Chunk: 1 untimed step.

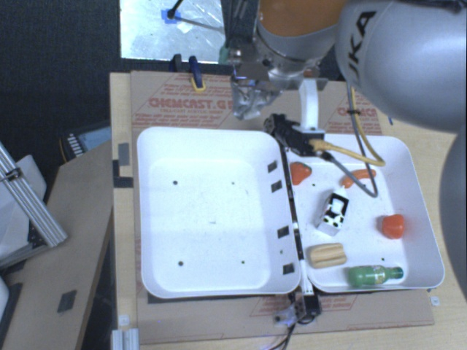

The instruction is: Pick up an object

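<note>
Objects for picking all lie loose in the right bin [416, 188] — an orange wedge [300, 171], a black-and-white block [333, 214], a red ball [392, 226], a tan bun-like piece [325, 254] and a green bottle [373, 274]. Nothing is lifted, so by my reading the grasp itself is still to do. The gripper [248, 102] hangs above the far rim of the left bin [157, 195]; whether its jaws are spread, I cannot tell. Cardboard [182, 102] on the worktop reads "CHEMCAST" — the arm [408, 49] shows "KA".
</note>
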Tool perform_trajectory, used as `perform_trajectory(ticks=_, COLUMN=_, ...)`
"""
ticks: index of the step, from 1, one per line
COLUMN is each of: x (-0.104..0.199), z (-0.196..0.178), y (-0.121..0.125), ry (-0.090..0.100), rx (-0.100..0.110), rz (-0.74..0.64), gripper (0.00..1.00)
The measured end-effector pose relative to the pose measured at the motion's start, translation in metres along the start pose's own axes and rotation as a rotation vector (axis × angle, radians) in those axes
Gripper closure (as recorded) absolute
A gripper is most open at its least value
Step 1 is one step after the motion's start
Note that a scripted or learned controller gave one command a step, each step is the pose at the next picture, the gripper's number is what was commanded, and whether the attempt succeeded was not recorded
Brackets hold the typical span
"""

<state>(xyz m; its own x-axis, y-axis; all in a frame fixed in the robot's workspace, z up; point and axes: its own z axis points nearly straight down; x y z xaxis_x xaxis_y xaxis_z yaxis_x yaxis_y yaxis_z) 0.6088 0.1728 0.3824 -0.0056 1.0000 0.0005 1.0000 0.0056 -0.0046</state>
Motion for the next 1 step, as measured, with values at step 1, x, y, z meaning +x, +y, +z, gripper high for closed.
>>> perform_trajectory(ticks=1, x=0.0339, z=-0.0474, y=0.0617, ry=0.002, rx=-0.015, rz=-0.001, gripper=1.00)
